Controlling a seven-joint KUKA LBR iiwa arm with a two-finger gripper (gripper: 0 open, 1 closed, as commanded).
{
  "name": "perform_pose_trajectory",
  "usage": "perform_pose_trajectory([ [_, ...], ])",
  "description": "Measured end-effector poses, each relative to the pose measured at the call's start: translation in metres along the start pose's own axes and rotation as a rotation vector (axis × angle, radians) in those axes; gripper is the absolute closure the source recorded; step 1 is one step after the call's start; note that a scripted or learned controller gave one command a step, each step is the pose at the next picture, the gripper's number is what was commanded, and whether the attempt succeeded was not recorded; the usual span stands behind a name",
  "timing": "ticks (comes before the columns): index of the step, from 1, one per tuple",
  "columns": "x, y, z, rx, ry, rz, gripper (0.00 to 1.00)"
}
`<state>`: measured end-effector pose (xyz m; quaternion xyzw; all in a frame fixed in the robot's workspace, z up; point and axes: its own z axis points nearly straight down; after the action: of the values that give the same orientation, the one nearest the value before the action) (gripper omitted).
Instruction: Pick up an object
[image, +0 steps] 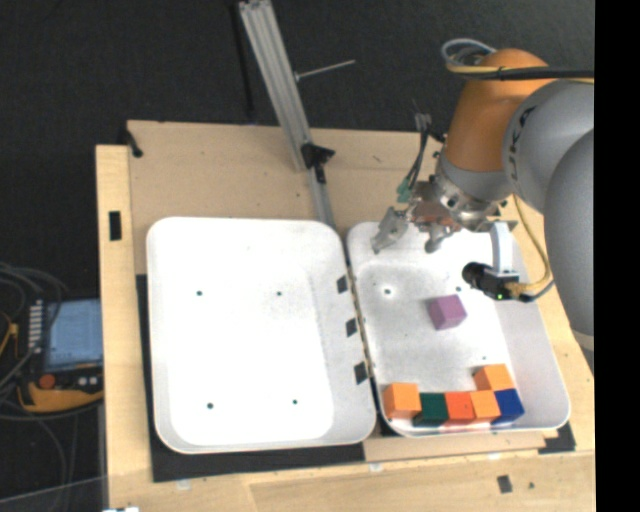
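The gripper (412, 233) sits in the upper right part of the frame, over the top edge of the right bin (527, 345). Its two fingers (388, 231) are spread apart and point down toward the bin's upper rim, with nothing between them; whether the tips touch the rim cannot be told.

The right bin holds a purple block (447, 311) lying alone near its middle, well below the gripper and apart from it. Along the bin's lower edge a row of blocks is packed close together: an orange block (403, 398) at the left end, a green block (433, 408) next to it, a red-orange block (459, 406), another orange one, and a blue block (508, 403) at the right end, with one more orange block (492, 377) just above the row. The left bin (170, 330) shows a bare white floor with a few dark dots.

The arm (545, 150) comes in from the right edge of the frame, its grey body bending toward the centre, with the orange band (485, 110) above the wrist and the wrist tilted down and left.
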<state>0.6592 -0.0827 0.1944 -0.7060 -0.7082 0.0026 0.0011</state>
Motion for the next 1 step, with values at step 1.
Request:
perform_pose_trajectory([
  [1, -0.0089, 0.0039, 0.0587, -0.001, -0.001, 0.005, 0.0],
])
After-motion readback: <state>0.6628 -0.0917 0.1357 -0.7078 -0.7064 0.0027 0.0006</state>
